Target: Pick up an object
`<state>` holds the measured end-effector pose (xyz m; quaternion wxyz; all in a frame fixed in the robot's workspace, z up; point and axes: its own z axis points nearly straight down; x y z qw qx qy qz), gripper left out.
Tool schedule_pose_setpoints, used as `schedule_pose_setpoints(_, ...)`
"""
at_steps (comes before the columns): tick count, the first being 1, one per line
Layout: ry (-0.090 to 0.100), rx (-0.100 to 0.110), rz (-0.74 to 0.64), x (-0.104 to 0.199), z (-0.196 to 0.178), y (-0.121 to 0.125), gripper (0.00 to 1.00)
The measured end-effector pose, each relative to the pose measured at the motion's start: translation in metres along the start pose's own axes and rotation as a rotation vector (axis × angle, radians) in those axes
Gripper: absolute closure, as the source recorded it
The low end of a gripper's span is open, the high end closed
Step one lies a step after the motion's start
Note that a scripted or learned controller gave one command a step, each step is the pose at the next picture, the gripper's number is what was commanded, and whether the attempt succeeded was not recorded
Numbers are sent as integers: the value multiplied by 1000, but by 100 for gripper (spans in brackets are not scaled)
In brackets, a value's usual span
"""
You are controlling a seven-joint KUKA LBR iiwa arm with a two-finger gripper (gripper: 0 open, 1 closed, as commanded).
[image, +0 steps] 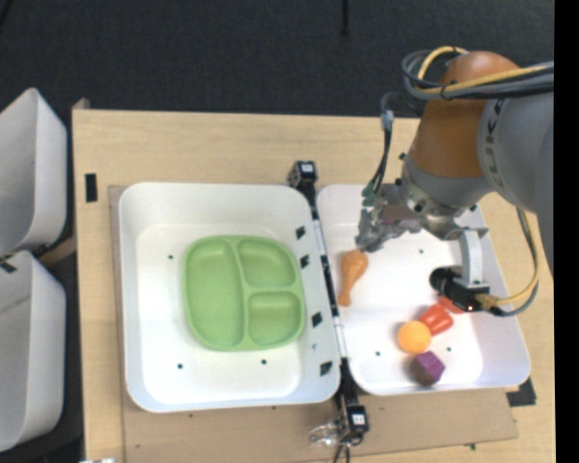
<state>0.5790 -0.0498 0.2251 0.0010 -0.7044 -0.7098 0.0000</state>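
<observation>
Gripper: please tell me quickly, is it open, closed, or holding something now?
Gripper: cannot be told. It hangs over the right bin, just above the orange carrot-like toy; no grasp is visible.

1. Even, bright overhead light; both white bins [135, 287] look nearly washed out.
2. Shadows are soft and faint, lying close under objects.
3. The floor [222, 27] is dark.
4. The picture is low-resolution and slightly soft throughout.

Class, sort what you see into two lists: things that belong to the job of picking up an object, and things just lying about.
Job: hand; carrot, just below it; orange ball; red piece; purple piece; right bin.

Lying about: green plate; left bin.
</observation>
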Motion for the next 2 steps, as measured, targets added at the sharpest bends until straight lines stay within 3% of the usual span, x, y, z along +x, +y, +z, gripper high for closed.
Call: schedule_pose_setpoints(2, 0, 4, 1, 108, 8, -12, 100)
